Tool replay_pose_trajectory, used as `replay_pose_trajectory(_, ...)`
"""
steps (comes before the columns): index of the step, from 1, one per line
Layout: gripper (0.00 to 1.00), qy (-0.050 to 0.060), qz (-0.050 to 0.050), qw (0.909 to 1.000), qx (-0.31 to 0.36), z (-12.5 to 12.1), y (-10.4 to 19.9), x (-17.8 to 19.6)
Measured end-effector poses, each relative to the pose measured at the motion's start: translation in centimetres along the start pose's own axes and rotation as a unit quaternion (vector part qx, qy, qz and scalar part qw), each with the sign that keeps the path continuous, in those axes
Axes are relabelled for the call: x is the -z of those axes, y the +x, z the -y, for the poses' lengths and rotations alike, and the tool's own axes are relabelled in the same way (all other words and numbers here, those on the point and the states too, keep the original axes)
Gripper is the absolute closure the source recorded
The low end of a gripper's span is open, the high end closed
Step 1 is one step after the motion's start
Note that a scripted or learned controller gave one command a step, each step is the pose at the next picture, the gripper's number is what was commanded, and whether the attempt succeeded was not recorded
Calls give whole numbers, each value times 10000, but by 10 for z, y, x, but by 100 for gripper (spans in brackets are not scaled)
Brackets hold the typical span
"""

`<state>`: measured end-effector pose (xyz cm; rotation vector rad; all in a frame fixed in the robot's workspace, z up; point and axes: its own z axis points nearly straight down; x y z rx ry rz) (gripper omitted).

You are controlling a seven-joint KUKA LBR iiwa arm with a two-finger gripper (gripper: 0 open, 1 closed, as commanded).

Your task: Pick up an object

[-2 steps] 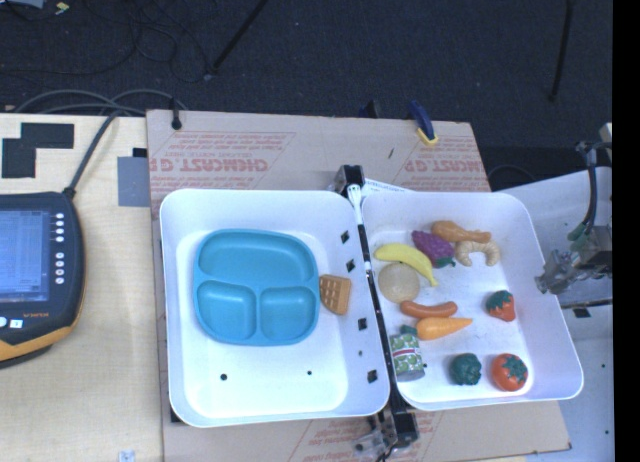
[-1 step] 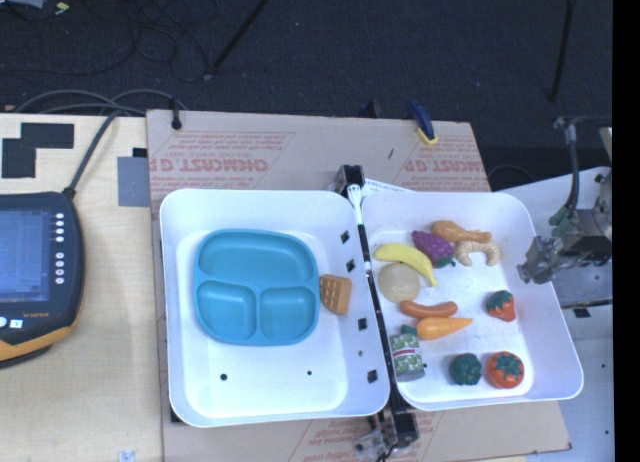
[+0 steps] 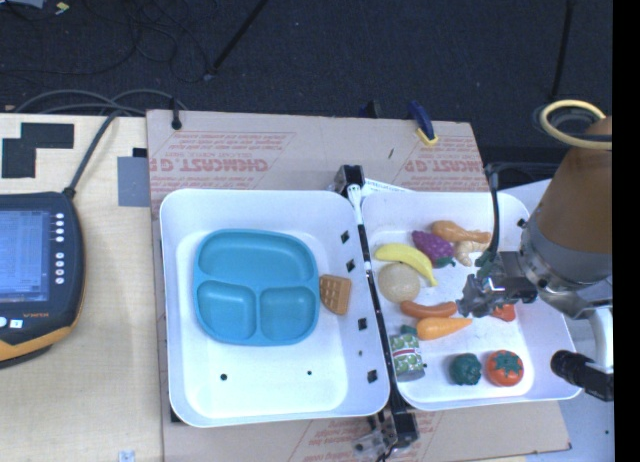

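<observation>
Left bin holds a blue tray w/ three compartments, and a waffle just beside the tray's right edge. Right bin holds the toy food. Arm comes in from the right, over the right bin. Gripper sits low over the bin's middle, by the right end of the carrot and a sausage; can't tell if fingers are spread or pressed together, nothing seen between them. Banana lies on top of a pale ball, grapes and a croissant behind it. Near front: can, dark green veg, tomato
</observation>
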<state>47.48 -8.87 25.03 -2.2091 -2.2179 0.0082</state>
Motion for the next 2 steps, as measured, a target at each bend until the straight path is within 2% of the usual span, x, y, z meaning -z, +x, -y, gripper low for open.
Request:
replay_pose_trajectory(1,100,-65,17,10000,7,-26,68,56)
replay_pose_trajectory(2,100,-70,12,10000,10,0,120,112)
